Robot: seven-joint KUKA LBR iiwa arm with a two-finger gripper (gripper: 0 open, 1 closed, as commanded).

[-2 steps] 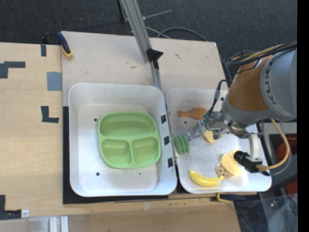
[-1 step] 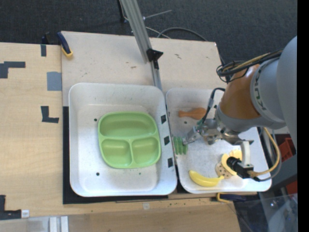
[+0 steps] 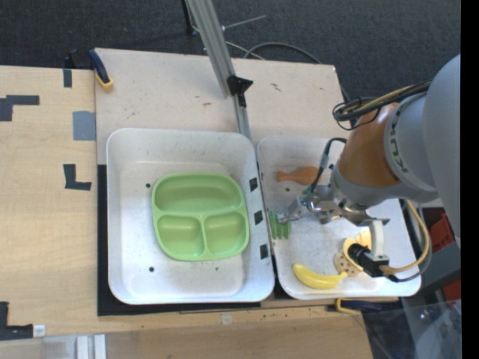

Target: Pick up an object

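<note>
**Materials and Surface Finish**

Green divided tray [image 3: 200, 215]: smooth plastic, slight sheen. White bins [image 3: 120, 200]: matt plastic, finely speckled. Bench [image 3: 41, 200]: pale wood-grain, matt. Banana [image 3: 317, 277]: glossy yellow, plastic-looking. Slanted rail [image 3: 209, 32]: brushed metal. Arm [image 3: 419, 148]: smooth grey casing, glossy orange band. Floor [image 3: 359, 21]: dark, rough, carpet-like.

My arm [image 3: 419, 140] reaches in from the right, its grey bulk high in the camera view, the orange band [image 3: 367, 155] just above my wrist. My wrist angles down and to the left. My end effector [image 3: 288, 217] hangs low at its tip, cables looping along my forearm and below the wrist.
</note>
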